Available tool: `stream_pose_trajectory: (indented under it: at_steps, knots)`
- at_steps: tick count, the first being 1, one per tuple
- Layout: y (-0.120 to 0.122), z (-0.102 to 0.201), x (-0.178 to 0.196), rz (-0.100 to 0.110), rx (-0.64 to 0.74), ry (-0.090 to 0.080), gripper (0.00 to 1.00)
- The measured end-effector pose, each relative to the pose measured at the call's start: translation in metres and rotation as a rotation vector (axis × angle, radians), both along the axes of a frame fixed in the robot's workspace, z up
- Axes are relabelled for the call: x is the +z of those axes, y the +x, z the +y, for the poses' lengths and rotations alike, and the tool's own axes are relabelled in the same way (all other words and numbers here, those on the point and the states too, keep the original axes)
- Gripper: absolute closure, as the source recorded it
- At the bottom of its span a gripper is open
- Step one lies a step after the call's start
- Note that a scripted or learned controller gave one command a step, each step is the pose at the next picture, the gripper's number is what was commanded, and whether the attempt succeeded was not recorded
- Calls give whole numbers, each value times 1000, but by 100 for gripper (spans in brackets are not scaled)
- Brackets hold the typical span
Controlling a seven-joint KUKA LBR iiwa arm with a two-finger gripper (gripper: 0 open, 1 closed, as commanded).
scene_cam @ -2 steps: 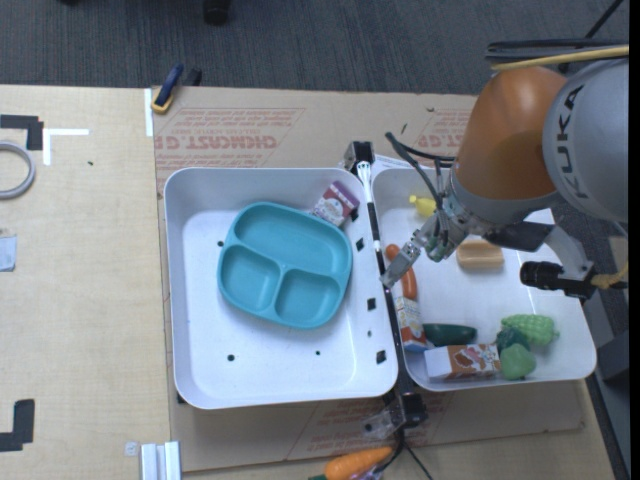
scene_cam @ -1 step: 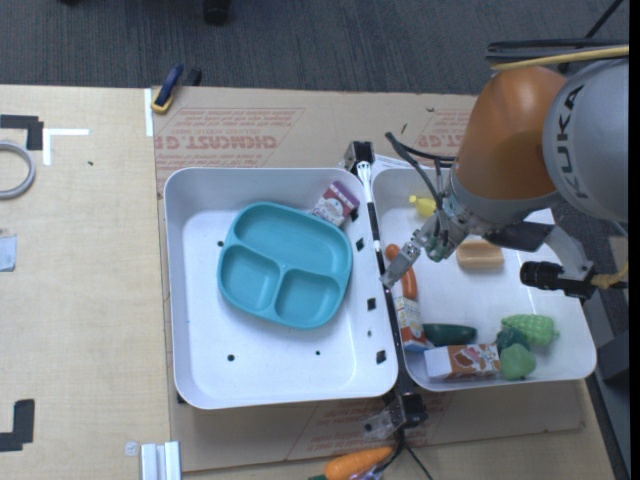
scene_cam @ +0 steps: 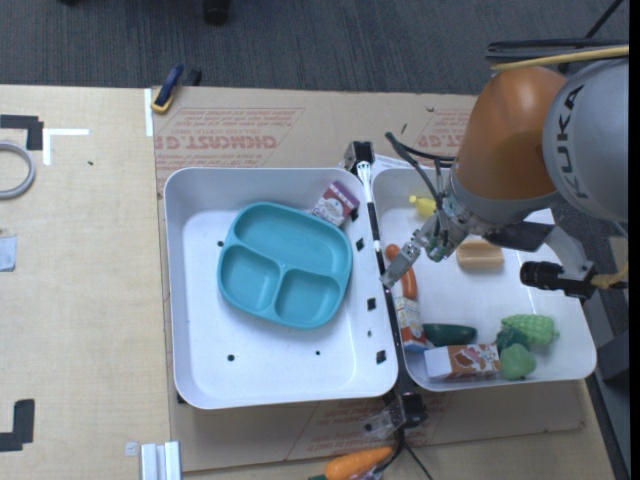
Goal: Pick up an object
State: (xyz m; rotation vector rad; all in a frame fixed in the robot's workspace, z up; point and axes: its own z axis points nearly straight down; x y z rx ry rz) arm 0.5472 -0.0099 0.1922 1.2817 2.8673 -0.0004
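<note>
- Orange carrot-like item [scene_cam: 352, 462] lies on the desk's near edge, outside both bins; it plays no part in the present reach.
- Left bin [scene_cam: 190, 298] carries a teal divided plate [scene_cam: 284, 265] at its centre and a small printed packet [scene_cam: 335, 204] in its far right corner.
- Right bin [scene_cam: 570, 363] holds the pickable stock: a red-orange sausage-shaped item [scene_cam: 409, 281] against its left wall, a dark green vegetable [scene_cam: 449, 333] and a printed carton [scene_cam: 463, 361] along its near edge, a green leafy piece [scene_cam: 524, 343] in the near right corner, a tan block [scene_cam: 480, 256] mid-bin, and a yellow item [scene_cam: 424, 204] towards the far edge.
- Tool [scene_cam: 400, 258] hangs low at the left wall of the right bin, at the end of the arm [scene_cam: 530, 138] that reaches in from the desk's right side.
- Tool state: cannot be told. The tip is small and seen at a slant, and nothing is seen gripped.
- Governing relation: the sausage-shaped item lies just beside the tool, on the side towards the desk's near edge, with its long axis running roughly along the bin wall (near edge to far edge).
- Judgement: this is the likeliest target, being far closer than the tan block, which sits to the right of the tool.
- Risk, as judged: the item rests hard against the wall, leaving little room on that side for a clean closure.
</note>
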Motion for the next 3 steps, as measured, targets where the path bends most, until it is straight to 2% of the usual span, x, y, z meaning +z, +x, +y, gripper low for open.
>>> stream_pose_trajectory:
  at_steps: [3]
  knots:
    - [0,0,0,0,0,0,0]
